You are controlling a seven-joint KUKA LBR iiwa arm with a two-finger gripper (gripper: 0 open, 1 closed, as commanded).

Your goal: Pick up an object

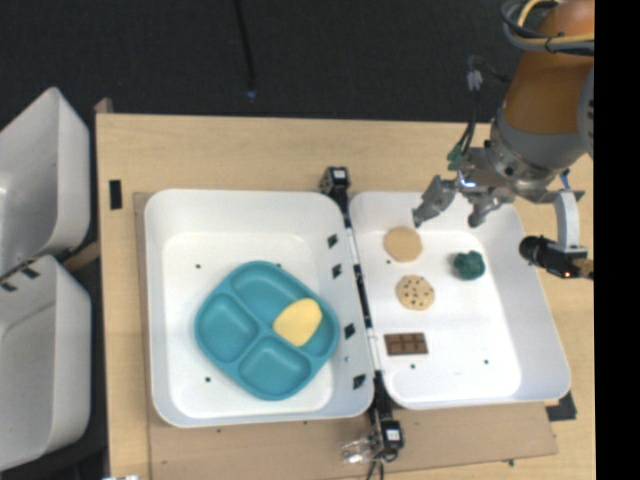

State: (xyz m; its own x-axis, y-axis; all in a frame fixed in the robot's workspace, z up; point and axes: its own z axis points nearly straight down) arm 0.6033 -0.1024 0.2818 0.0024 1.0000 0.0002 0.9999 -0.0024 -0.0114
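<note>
One tray (235, 343), two cookies (404, 244), one chocolate (406, 344)

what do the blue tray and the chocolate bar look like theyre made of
The blue tray looks like moulded plastic: one even colour, smooth rounded compartments, a soft sheen. The chocolate bar is probably a plastic toy too: flat, uniform brown, with neat moulded squares. Too small to be sure.
</note>
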